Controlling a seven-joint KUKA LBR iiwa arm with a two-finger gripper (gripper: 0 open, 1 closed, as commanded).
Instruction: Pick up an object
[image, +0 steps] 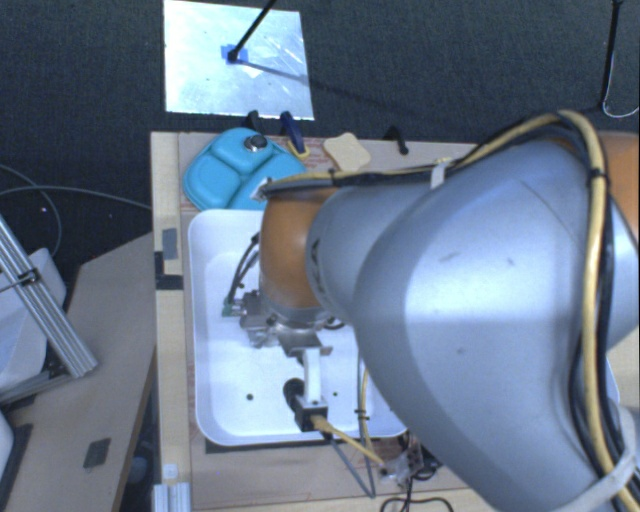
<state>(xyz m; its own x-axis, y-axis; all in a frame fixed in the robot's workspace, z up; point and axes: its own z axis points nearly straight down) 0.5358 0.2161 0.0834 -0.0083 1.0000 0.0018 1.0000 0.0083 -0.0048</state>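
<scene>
A light-blue moulded plastic item (232, 172), perhaps a lidded dish, lies at the far left corner of the white bin (212, 330). Just right of it are a dark-blue handle (292, 130) and a tan slab (346, 150). The gripper (287, 338) hangs over the bin's floor, and I cannot tell whether its jaws are spread or pressed together.

Your surroundings at the bench
You had dark carpet floor (80, 110) far and left, a shiny silver sheet (235, 65) lying on it, and an aluminium rail (45, 310) left of the pale bench (172, 340).
</scene>
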